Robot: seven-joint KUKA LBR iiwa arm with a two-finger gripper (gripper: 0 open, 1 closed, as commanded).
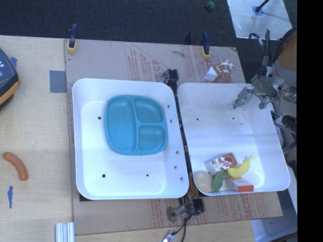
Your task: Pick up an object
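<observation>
My gripper (250,101) hangs over the far right corner of the right bin (217,115), fingers spread open with nothing between them. The loose objects lie in a heap at that bin's near corner, well below the gripper in the view. A yellow banana (240,168) rests against a small red and white carton (222,163). Beside them are a green piece (218,181), a pale round disc (201,181) and a red and white box (241,187).
The left bin (91,180) holds a blue divided plate (136,124). A sausage (15,166) lies on the bench at far left. A small snack pack (220,70) sits on the cardboard behind the right bin. Blue clamps (205,42) stand along the far edge.
</observation>
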